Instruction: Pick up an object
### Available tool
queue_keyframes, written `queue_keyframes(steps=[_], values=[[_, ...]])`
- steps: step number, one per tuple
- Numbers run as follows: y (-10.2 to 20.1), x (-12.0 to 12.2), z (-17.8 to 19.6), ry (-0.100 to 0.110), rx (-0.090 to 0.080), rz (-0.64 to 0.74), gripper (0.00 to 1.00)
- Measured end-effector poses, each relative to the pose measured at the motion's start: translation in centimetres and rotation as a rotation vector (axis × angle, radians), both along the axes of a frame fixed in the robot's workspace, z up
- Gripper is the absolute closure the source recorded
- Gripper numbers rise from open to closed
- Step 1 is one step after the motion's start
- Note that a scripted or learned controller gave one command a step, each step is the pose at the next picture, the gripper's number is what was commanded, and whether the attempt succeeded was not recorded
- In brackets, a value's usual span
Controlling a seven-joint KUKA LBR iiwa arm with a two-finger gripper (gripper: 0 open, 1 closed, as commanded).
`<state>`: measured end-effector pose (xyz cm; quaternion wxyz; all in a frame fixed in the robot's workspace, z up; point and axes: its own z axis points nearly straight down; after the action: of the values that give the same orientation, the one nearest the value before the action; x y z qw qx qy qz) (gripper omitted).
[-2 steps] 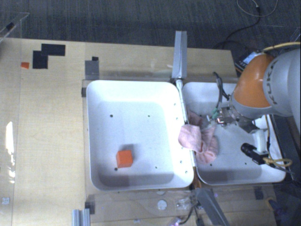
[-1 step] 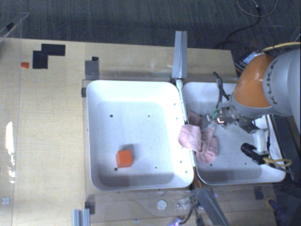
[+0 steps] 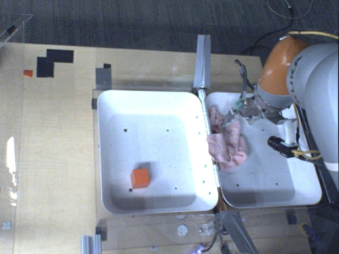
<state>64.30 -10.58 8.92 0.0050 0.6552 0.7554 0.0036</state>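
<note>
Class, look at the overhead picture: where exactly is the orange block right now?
The orange block lies in the left bin, near its front-left corner, far from the pink cloth in the right bin.

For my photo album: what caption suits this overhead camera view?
Grey robot arm's claw at crumpled pink cloth in right white bin; small orange block in left white bin.

place: robot lab
bench: pale wood bench (image 3: 47, 157), two white bins (image 3: 106, 142) at centre
arm: grey arm (image 3: 312, 78) at 3 o'clock
floor: dark carpet (image 3: 132, 9) at 12 o'clock
</note>
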Motion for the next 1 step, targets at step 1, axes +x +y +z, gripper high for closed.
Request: queue_keyframes(steps=[1], values=[[-0.85,-6.51,0.09,-0.001,-0.001,0.072,0.0]])
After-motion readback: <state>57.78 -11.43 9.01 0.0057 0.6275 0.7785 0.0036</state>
